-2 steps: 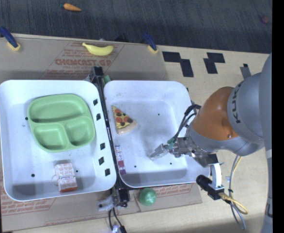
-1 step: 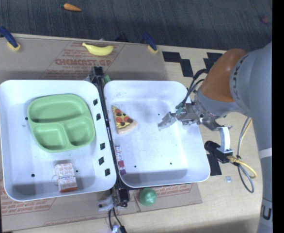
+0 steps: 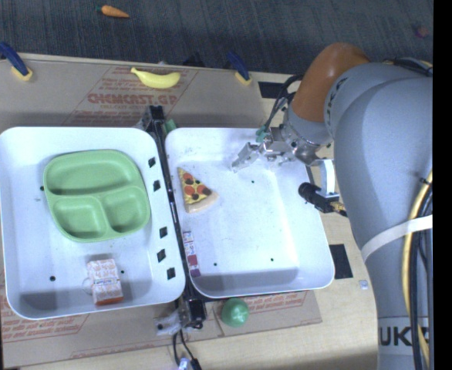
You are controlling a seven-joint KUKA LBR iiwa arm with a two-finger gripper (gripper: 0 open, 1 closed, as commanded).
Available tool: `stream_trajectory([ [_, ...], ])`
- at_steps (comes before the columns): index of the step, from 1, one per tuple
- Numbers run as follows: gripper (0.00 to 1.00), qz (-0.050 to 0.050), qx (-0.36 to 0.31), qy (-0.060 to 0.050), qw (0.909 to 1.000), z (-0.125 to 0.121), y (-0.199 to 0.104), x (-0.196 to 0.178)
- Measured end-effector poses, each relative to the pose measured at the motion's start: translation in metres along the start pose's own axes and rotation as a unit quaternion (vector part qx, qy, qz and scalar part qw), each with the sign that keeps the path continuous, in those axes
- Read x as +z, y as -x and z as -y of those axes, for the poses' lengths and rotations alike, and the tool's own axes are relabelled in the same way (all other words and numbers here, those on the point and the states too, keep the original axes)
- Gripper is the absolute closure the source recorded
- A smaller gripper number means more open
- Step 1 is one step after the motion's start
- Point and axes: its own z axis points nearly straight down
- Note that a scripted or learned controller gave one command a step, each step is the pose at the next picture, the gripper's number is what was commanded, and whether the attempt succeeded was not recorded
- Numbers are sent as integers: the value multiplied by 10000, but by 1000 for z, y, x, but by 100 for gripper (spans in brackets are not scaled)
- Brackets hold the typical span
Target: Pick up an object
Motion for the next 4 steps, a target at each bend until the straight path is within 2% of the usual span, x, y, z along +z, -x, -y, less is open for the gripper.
stream_trajectory([
  [1, 100, 7, -34, 2, 10000, -1, 0, -12],
  [2, 0, 4, -39, -1, 10000, -1, -1, -12],
  [3, 0, 9, -2, -1, 10000, 69, -14, -25],
  [4, 0, 4, -4, -8, 10000, 177, -24, -15],
])
